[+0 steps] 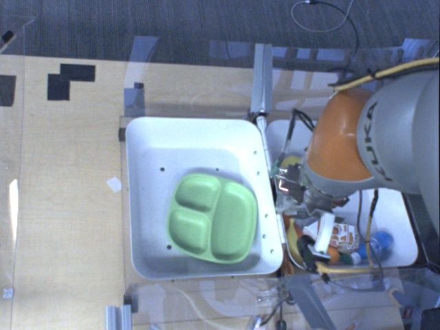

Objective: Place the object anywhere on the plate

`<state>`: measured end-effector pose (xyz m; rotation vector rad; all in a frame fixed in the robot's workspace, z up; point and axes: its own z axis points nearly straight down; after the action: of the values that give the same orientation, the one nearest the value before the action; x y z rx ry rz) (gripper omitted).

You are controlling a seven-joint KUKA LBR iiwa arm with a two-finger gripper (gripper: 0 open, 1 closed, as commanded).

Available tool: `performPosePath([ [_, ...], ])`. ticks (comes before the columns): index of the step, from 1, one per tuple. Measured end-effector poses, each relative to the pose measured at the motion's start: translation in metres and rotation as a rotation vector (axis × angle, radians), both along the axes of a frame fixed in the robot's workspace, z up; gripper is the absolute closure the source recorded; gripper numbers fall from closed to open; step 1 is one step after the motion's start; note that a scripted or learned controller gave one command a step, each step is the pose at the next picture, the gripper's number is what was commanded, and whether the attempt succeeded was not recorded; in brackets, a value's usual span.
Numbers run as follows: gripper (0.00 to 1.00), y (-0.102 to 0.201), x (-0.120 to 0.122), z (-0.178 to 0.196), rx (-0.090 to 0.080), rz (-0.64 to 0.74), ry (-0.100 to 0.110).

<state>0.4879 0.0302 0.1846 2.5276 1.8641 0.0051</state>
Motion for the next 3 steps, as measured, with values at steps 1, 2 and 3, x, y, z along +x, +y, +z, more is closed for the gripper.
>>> performPosePath([
  [1,1.0,0.02,0.041,0.039,-0.001,0.157,0.0],
  [2,1.0,-0.014,0.125,0.109,-0.002,0.117,-0.003],
  [3,1.0,-0.008,0.043,-0.001,0.0,-0.094,0.002],
])
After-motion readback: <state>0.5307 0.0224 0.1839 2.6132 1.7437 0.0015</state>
